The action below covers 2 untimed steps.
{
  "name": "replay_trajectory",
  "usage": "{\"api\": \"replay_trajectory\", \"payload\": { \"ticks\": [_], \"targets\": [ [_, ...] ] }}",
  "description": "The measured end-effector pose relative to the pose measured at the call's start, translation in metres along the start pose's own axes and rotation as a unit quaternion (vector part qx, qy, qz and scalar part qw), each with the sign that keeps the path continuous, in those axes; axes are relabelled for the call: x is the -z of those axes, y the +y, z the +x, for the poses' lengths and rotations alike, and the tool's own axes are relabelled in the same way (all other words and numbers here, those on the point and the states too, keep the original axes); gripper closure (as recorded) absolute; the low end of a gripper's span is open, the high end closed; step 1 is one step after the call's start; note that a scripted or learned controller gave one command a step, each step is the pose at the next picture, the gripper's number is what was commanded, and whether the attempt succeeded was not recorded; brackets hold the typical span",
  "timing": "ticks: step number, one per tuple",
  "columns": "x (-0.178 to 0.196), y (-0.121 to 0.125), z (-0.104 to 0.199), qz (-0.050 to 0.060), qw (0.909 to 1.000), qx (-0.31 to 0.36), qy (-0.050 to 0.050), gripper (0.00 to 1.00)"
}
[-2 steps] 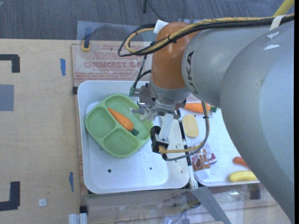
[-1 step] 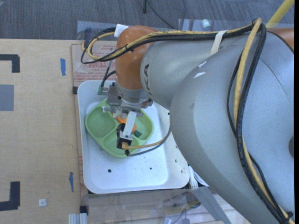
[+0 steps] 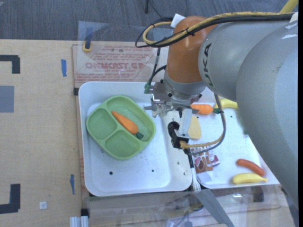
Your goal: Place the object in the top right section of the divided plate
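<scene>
- Your carrot (image 3: 126, 122) lies diagonally in the divided plate (image 3: 100, 122), in the long section on its 2 o'clock side. I'd call that the top right section, so the placement looks done.
- It rests flat, leaf end toward 5 o'clock, across the section. Nothing props it or touches it from above.
- The plate sits tilted in the left bin (image 3: 94, 178), toward its 10 o'clock corner, well clear of the walls.
- The tool (image 3: 166, 109) hangs off the plate's 3 o'clock edge, over the rim between the bins. I can't tell if it's apart or together; the wrist hides it.
- The right bin (image 3: 232, 148) holds spares: a second carrot (image 3: 202, 109), cheese wedge (image 3: 194, 128), sausage (image 3: 250, 166), banana (image 3: 248, 178).
- The desk (image 3: 38, 126) around is bare wood.
</scene>
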State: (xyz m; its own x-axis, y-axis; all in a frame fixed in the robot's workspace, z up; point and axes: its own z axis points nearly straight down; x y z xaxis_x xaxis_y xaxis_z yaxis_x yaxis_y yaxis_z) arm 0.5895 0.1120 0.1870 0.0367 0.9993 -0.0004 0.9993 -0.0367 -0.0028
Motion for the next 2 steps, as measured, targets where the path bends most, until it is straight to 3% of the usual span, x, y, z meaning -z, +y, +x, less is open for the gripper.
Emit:
{"api": "replay_trajectory", "payload": {
  "ticks": [1,2],
  "targets": [
    [0.043,0.042,-0.071,-0.003,0.9958,0.092,0.000,1.00],
    [-0.020,-0.028,-0.006,-0.001,0.9971,0.076,0.000,1.00]
  ]
}}
